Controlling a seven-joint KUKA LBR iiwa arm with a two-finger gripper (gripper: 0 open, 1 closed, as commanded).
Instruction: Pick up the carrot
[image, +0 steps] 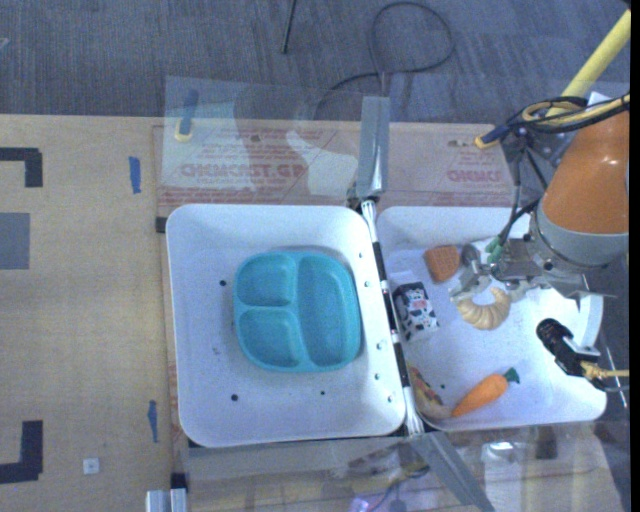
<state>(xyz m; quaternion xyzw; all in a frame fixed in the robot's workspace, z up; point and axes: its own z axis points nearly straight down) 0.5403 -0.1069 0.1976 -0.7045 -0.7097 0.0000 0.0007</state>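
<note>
Carrot (480, 393) lying near front edge of right bin (520, 415), green tip pointing right. Tool (484, 283) hovering farther back over croissant-like pastry (484, 311) (well apart from carrot), gripping nothing visible; finger spread impossible to tell. Blue divided plate (297, 311) sitting in left bin (200, 300).

The carrot (479, 394) lies in the right bin (560, 400), near its front edge. The pincer (478, 283) hovers above a croissant (484, 312).
</note>
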